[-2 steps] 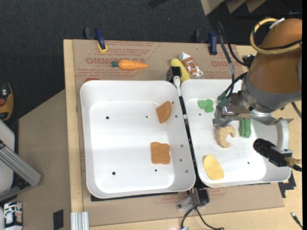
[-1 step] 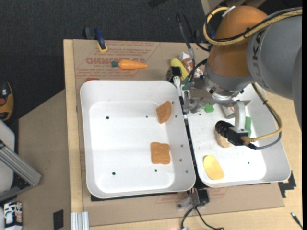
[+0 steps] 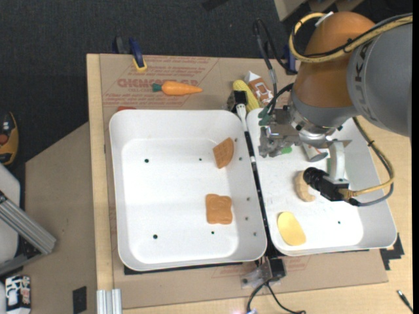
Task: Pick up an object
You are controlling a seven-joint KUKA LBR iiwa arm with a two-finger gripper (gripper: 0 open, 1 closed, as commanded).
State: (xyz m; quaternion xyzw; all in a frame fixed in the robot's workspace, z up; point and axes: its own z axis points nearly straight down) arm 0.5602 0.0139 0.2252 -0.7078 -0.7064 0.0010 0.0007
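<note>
Dark carpet surrounds a cardboard-topped bench that carries two shallow white bins side by side. A toy carrot lies on the cardboard behind the bins, near a blue clamp at the bench's back edge, and a yellow corn-like piece sits just behind the seam between the bins.

Inside the left bin are two orange-brown toy pieces that look like bread or toast: one near the right wall toward the back, tilted, and another nearer the front, lying flat. The right bin holds a yellow oval disc, like a toy chip or lemon slice, near its front, and a pale tan round piece, perhaps a cookie or bun, just behind it.

The arm hangs over the back of the right bin, and its gripper sits low near the bin's left wall. Whether the claw is apart or together cannot be told from this slant, and nothing is visibly held.

The nearest candidates are the tan piece and the yellow disc. Both are probably light, rigid plastic play food with smooth surfaces. The thin, flat disc would likely slip; the tan piece looks thicker, so gripping across its sides seems the safer hold.
</note>
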